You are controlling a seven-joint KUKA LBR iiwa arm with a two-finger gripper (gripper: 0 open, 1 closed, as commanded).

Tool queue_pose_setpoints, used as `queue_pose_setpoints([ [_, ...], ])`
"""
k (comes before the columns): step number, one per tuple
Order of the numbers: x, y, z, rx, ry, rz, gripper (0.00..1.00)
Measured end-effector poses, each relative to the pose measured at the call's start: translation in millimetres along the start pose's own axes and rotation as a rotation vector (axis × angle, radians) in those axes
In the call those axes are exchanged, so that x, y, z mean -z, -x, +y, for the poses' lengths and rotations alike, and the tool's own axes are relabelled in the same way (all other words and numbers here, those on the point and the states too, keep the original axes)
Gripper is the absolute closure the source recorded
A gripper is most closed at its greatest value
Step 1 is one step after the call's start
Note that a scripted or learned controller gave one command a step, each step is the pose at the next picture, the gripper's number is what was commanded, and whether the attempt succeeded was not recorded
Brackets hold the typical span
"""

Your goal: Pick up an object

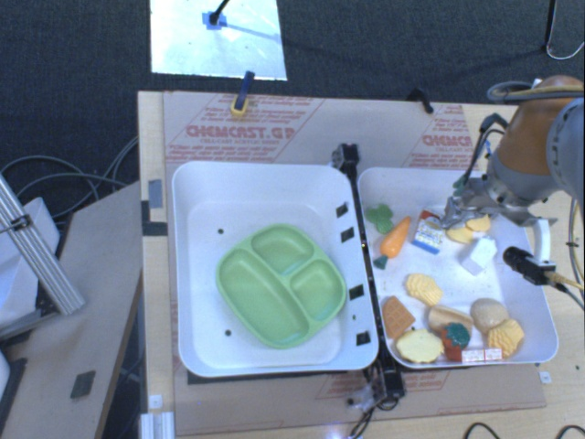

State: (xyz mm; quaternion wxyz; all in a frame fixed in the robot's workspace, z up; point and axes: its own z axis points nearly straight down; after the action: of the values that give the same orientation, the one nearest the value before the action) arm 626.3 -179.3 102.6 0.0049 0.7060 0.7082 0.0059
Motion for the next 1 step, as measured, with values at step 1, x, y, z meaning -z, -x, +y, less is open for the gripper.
queue_pose_setpoints([
  [1, 58.2, -9.8, 1.3, 0.003, -0.009, -0.003, 1.0],
])
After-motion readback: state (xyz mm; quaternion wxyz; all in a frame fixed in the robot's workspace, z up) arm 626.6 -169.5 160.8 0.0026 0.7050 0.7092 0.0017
